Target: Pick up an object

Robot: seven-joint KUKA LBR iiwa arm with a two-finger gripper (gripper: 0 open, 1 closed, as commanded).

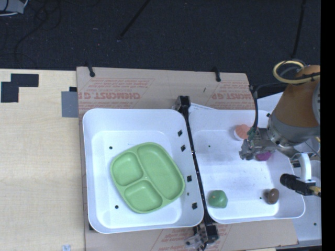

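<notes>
honestly the claw [255,151] is down in the right bin [230,213] right over a purple thing [263,155] near the pink one [241,132], can't tell its state, so it could easily nudge it away or snag both.

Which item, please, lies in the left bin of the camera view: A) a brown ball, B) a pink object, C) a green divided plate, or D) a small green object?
C: the green divided plate with three compartments lies flat in the left bin, while the small green object, the brown object and the pink object are all in the right bin.
</notes>
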